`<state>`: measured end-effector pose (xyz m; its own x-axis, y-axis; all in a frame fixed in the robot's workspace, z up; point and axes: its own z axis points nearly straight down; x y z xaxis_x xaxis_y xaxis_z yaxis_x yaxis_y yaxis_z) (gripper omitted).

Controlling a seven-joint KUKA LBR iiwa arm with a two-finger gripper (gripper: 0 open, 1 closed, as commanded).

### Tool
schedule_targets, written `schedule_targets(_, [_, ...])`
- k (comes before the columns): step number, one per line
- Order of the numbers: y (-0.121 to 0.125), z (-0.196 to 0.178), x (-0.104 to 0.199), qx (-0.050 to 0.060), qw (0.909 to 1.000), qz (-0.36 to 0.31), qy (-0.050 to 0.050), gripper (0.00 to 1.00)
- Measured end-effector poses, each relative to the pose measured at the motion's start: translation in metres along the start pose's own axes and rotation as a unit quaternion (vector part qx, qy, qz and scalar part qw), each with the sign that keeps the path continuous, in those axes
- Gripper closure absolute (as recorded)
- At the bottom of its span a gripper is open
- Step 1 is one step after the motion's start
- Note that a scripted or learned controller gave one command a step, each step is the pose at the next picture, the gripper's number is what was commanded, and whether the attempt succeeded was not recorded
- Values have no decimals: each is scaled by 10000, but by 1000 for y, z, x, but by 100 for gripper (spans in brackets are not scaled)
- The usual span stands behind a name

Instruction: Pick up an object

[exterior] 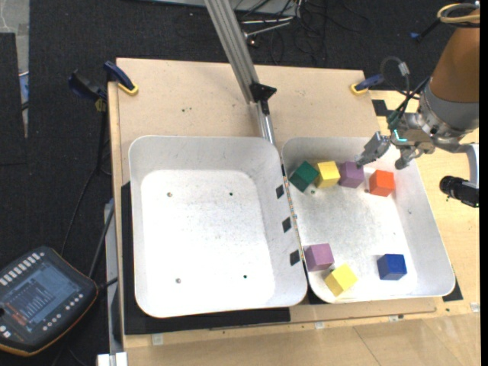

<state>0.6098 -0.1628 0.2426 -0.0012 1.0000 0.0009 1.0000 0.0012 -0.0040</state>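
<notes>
The right bin (427, 227) holds several small cubes. A green cube (304, 176), a yellow cube (328, 173), a purple cube (351, 174) and an orange cube (381, 182) lie in a row near its far edge. A second purple cube (319, 255), a second yellow cube (341, 278) and a blue cube (392, 266) lie near its front. My gripper (388, 153) hangs above the far right of the bin, its fingers spread apart just above the orange cube, with nothing between them.
The left bin (145, 204) stands beside the right one. A slanted metal pole (232, 40) crosses over the bench toward the seam between the bins. Clamps sit at the bench's far corners. A teach pendant (34, 300) lies at the lower left.
</notes>
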Motion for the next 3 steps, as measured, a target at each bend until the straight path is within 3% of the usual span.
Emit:
schedule_targets(1, [0,-2,0,-15,10000,-3,-3,0])
schedule_targets(3, [5,104,0,0,10000,6,-3,0])
